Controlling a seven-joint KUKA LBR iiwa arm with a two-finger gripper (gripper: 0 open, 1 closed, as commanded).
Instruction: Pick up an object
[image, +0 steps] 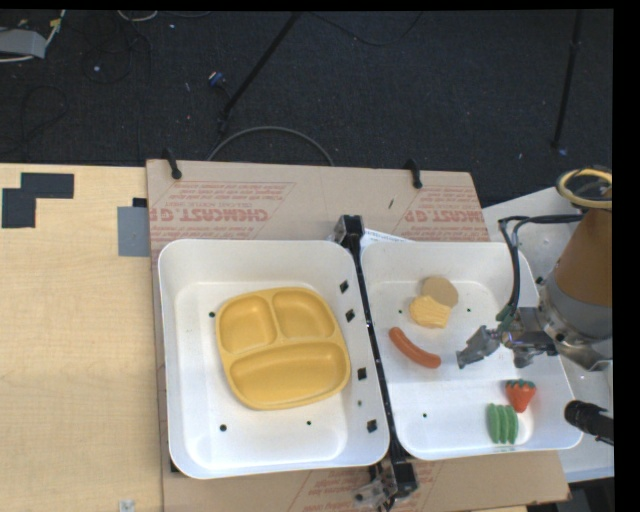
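I saw the grey two-finger gripper (478, 349) low in the right white bin (455, 440), carrying nothing; I couldn't tell its state. Nothing was picked yet: the red toy sausage (414, 348) lay just beside it, the yellow cheese wedge (430, 313) near.

Readable text is on the cardboard sheet (300, 205) under the bins. In the upper middle of the frame, red print "CHEMCSZT G.P" appears upside down inside a red outlined box, left of centre. A second red print of the same sort sits to its right, near the upper right of the cardboard, partly cut off and too faint to read fully. More red print at the cardboard's bottom edge is illegible.
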